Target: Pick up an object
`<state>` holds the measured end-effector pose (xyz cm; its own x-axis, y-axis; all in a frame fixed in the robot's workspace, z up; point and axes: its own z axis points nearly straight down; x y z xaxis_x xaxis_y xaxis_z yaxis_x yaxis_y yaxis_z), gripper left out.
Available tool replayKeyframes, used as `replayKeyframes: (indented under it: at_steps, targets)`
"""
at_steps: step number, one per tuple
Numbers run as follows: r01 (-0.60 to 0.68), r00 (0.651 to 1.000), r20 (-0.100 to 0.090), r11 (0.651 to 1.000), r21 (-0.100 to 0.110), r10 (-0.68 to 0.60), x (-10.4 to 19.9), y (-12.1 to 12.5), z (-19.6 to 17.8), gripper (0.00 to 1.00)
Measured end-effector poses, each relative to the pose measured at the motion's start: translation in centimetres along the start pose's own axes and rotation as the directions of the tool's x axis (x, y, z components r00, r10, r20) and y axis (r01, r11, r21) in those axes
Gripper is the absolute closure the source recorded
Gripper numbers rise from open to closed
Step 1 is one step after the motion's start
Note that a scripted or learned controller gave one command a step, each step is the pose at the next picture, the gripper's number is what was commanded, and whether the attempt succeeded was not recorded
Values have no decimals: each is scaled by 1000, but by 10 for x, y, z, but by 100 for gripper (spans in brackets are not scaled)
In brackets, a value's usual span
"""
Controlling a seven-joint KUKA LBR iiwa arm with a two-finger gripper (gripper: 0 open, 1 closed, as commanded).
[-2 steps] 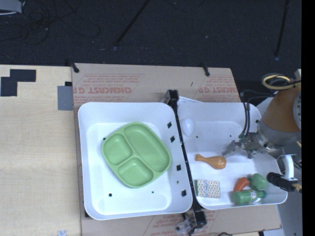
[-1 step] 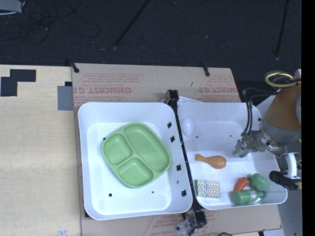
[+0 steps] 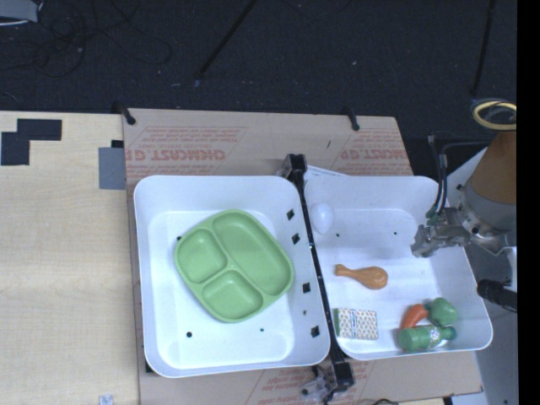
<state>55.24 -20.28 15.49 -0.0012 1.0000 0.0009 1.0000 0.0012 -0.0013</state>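
Cardboard point(image 3: 253, 142) underlies two white bins point(image 3: 160, 226) on wood.

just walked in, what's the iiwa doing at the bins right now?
It's on a pick attempt. The gripper sits over the right edge of the right bin, with nothing visibly in it. That bin holds a toy chicken drumstick, a white egg-like object, a small patterned packet and a green and orange toy cluster in its near right corner. The left bin holds a green divided plate, untouched.
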Motion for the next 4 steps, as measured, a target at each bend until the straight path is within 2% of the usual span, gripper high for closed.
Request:
replayKeyframes:
  at_steps: [1,2,3,4]
  targets:
    - [0,1000,1,1000,-1,0,-1,0,-50,100]
    - [1,1000,-1,1000,1,-1,50,12,-44,100]
    - [2,1000,-1,1000,2,-2,106,12,-41,100]
    - [1,1000,0,1000,1,-1,155,27,-40,100]
